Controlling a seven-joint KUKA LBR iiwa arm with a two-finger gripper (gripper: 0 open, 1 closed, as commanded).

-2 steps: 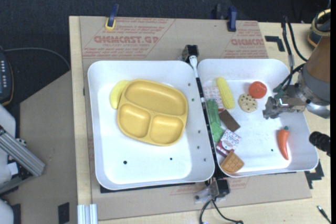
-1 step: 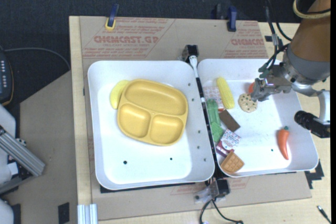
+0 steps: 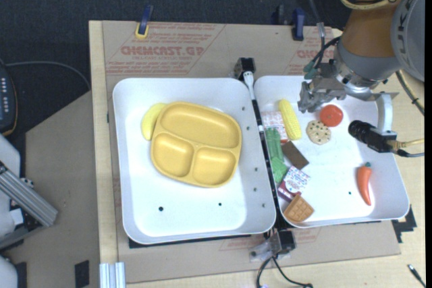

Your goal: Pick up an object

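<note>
Hovering low over the right bin (image 3: 391,195), the jaws (image 3: 317,99) are reaching for an object; whether they are spread cannot be told. A red tomato (image 3: 331,115) is lying just beside them, a cookie (image 3: 318,132) slightly further. Next the arm is needing to centre and descend.

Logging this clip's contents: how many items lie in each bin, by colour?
Left bin, yellow: 2, divided plate, banana
Right bin, yellow: 1, corn
Red/orange: 2, tomato, carrot
Tan: 2, cookie, waffle
Green: 1, strip
Other, uncertain: 3
Total: 11
</note>
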